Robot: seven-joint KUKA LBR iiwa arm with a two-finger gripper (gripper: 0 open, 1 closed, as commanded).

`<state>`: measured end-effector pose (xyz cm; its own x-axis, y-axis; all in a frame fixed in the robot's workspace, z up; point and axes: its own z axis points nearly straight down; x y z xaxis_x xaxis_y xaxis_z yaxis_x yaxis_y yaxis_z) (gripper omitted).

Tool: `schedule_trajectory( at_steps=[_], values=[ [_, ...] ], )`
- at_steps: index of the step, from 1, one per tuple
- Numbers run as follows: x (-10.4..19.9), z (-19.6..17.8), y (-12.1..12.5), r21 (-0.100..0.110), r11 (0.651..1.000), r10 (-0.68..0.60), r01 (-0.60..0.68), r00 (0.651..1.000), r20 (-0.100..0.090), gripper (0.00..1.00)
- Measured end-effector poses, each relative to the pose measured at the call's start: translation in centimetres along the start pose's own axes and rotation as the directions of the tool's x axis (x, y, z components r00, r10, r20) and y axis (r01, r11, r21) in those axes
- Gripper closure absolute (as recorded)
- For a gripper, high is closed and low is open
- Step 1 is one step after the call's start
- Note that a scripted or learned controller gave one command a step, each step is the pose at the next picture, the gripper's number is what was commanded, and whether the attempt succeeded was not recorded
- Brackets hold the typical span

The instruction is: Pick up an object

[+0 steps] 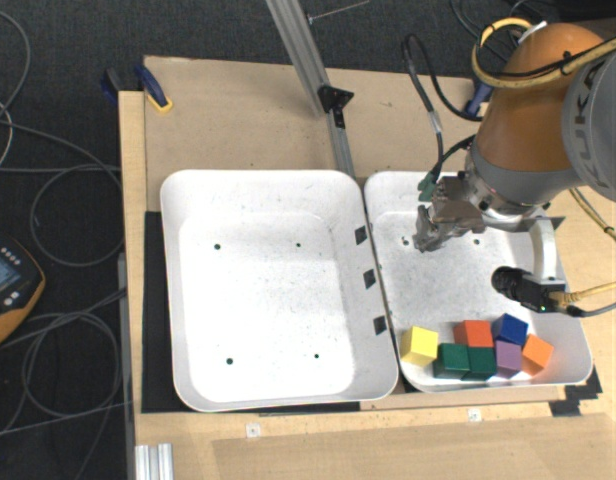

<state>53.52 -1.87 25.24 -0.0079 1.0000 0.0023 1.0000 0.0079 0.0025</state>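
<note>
My gripper (435,230) hangs over the far part of the right bin (428,298), above bare white floor, and nothing is between it and the floor there. From this slanted view I cannot tell if it is open or closed.

The things to pick lie together at the near edge of the same bin: a yellow block (421,344) at the left end, then a green block (464,360), a red block (476,333), a purple block (508,355), a blue block (511,327) and an orange block (537,351) at the right end. They are well apart from my gripper.

I judge the yellow block is the best choice, because it stands a little free at the left, while the others touch each other and leave little room beside them. I should come straight down over it and close only when it is around the block.

The near wall of the bin is just beside the blocks and may hinder a low approach. A black camera part (518,286) on my wrist hangs near the pile. The left bin (258,288) and the table (238,108) do not stand in the way.
</note>
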Motion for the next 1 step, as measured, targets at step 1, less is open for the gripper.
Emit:
schedule_trajectory(
  at_steps=[1],
  values=[
    [6.07, 1.17, -0.19, 0.006, 1.0, 0.001, -0.001, 1.0, -0.001, 1.0]
  ],
)
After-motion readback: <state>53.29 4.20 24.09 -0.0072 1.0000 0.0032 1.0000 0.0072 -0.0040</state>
